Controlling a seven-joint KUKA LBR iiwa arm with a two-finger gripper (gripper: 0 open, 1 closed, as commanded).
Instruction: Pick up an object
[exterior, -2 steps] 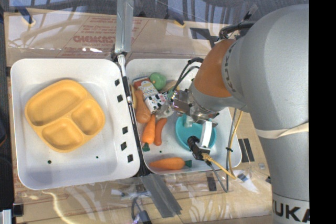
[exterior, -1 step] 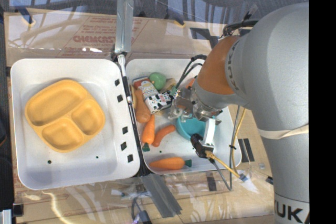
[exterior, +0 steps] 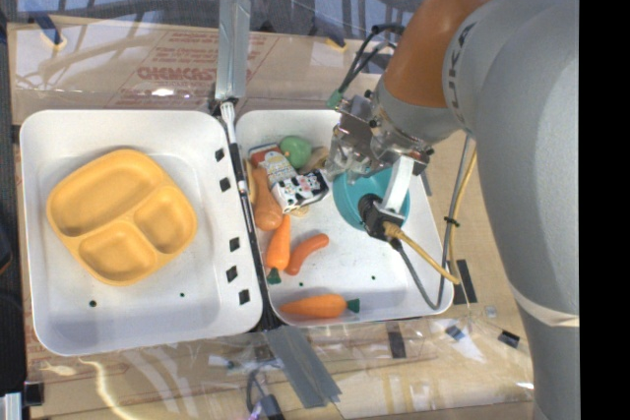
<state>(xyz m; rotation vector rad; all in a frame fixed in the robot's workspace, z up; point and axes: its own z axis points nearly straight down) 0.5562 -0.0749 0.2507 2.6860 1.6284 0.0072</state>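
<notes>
- The claw (exterior: 346,158) sits low in the right bin (exterior: 418,285), at the bin's twelve o'clock, right over the teal dish (exterior: 354,197).
- I can't tell whether the claw is apart or together; the wrist hides it, so no grab is confirmed.
- Judging by this, the pick is not yet done: everything looks to be resting on the bin floor, and the lift is left to do.
- Candidates to pick, all in the right bin: three orange carrots — one at nine o'clock (exterior: 279,246), one at centre (exterior: 307,251), one at six o'clock (exterior: 315,307).
- One green round piece (exterior: 294,150) and one printed white packet (exterior: 287,184) at ten o'clock.
- One yellow divided tray (exterior: 120,214) in the left bin (exterior: 59,320).
- Two bins on the table.
</notes>
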